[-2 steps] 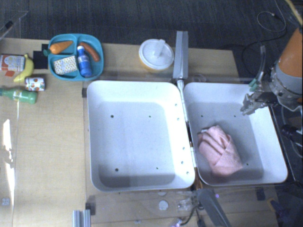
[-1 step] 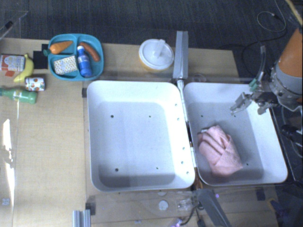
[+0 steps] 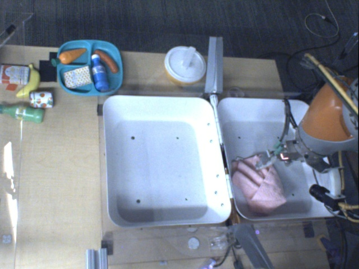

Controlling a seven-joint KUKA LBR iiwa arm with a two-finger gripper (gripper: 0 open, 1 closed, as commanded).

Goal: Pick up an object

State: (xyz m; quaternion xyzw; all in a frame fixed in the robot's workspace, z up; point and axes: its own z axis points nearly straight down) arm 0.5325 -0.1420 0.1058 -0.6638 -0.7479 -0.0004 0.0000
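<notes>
A crumpled pink cloth [image 3: 257,185] lies in the right bin [image 3: 247,116], near its front left corner. My gripper [image 3: 269,156] reaches in from the right and hangs right at the cloth's upper right edge, low over it. The grey arm with its orange band [image 3: 327,118] stands over the bin's right side and hides that part of the bin. Whether the fingertips touch the cloth is too small to tell.
The left bin [image 3: 162,156] sits beside the right one, split by a metal divider [image 3: 213,66]. Behind them are a yellow lidded cup [image 3: 185,65] and a blue tray [image 3: 90,66] of toy food. A banana [image 3: 29,82], a can [image 3: 41,99] and a green bottle [image 3: 22,113] lie far left.
</notes>
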